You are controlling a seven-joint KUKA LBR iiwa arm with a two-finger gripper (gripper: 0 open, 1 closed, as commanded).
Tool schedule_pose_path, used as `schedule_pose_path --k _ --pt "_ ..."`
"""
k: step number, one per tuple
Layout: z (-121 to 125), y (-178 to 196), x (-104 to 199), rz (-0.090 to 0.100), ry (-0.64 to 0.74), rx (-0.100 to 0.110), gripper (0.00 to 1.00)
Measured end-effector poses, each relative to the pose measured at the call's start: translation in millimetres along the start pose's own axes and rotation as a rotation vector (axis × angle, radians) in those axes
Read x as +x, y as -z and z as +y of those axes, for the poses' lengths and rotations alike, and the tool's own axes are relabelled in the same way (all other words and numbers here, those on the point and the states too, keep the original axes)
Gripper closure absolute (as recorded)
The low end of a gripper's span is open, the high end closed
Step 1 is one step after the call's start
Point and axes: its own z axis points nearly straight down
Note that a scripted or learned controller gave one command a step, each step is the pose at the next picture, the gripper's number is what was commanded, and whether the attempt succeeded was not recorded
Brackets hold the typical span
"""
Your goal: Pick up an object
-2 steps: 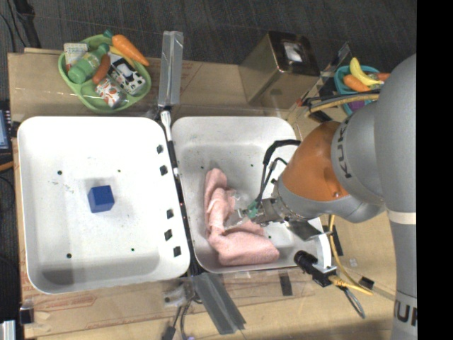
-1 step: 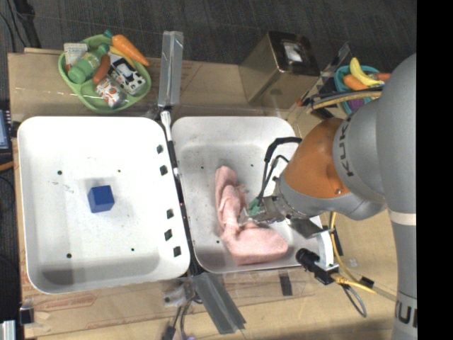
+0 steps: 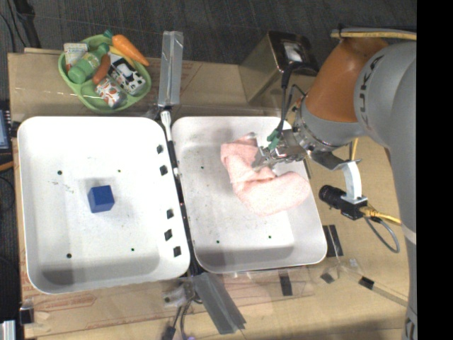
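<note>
On the tabletop point(image 3: 212, 73) I count two shallow white bins side by side, one green bowl, one blue cube and one pink cloth. My left bin point(image 3: 42, 190) holds just the blue cube point(image 3: 101, 198), sitting left of its middle and well apart from the walls. My right bin point(image 3: 205, 246) holds the pink cloth point(image 3: 272, 190), a soft, crumpled, pale pink bundle folded over on itself, lying in the upper right part of that bin and spreading toward its right wall. Beyond the left bin, at the far left corner, the green bowl point(image 3: 74, 83) is packed with small toy foods, among them an orange carrot point(image 3: 129, 47); I cannot make out the rest well enough to count.

From the right, the grey arm with its orange band point(image 3: 340, 83) reaches over the right bin. The pincer point(image 3: 272, 152) sits low at the cloth's upper edge, touching the fabric. I cannot tell whether it is spread or pinching the cloth.
</note>
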Motion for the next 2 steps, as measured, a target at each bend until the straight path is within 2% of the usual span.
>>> schedule_pose_path --k 1,2 --pt "24 -22 29 0.002 0.668 0.001 1.0" --pt "17 -33 7 0.002 0.373 0.002 1.0"
